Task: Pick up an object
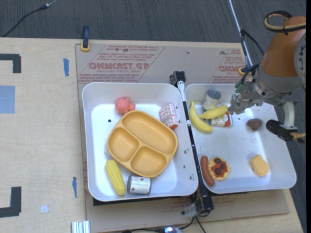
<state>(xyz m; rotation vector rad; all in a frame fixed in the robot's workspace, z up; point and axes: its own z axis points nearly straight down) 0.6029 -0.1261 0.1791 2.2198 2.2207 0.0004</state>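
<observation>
camera view, pincer (236,103) over right bin (286,176) beside banana (204,118), grip state unclear

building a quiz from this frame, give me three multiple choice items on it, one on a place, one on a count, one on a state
1. Where does the corn lie?
A. in the left bin, beside the tray
B. in the right bin, by the sausage
C. on the bench outside the bins

2. How many compartments does the tray have?
A. two
B. three
C. five

3. How does the can rest?
A. upright on the tray
B. on its side on the left bin's floor
C. upright in the right bin

Answers:
1 A, the corn sits against the tray's lower left edge inside the left bin.
2 B, two ridges split the tray into three wells.
3 B, the can's round end faces sideways, just below the tray.
</observation>
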